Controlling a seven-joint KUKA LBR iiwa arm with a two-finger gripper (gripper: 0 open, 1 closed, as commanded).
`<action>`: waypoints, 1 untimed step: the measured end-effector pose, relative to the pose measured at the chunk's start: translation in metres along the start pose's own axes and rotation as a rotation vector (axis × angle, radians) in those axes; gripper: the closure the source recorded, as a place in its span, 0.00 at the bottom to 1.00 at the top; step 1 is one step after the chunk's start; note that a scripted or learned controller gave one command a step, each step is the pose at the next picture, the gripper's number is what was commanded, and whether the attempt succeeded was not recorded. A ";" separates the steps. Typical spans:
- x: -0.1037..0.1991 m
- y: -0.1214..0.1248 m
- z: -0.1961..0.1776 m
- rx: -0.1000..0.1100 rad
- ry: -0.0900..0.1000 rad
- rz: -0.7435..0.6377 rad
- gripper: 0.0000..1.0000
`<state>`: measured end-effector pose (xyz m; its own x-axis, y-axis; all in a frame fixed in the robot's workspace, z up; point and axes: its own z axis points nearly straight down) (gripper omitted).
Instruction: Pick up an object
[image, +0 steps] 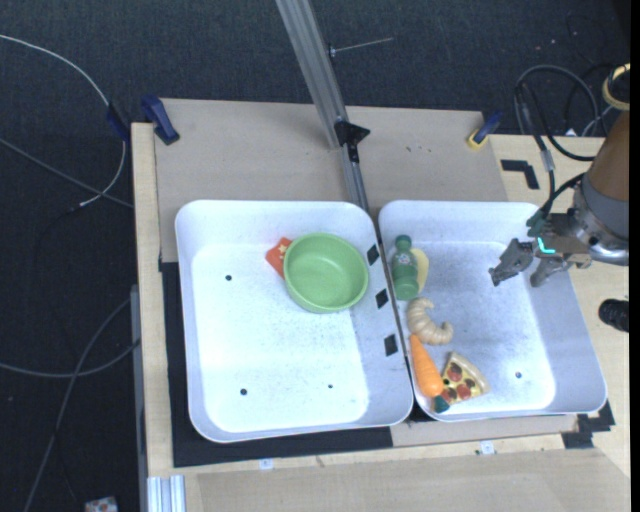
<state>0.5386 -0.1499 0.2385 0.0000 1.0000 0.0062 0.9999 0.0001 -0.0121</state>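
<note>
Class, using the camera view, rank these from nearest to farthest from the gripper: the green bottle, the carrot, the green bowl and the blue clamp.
Measured from the gripper, over the right bin's right side:
1. Green bottle, at the right bin's left wall.
2. Carrot, lower left corner of the right bin.
3. Green bowl, in the left bin.
4. Blue clamp, at the bench's far left corner.
</note>
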 end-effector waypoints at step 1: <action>0.000 0.001 -0.002 -0.005 -0.001 0.000 0.00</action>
<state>0.5395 -0.1500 0.2409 -0.0005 1.0000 0.0055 1.0000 0.0005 -0.0071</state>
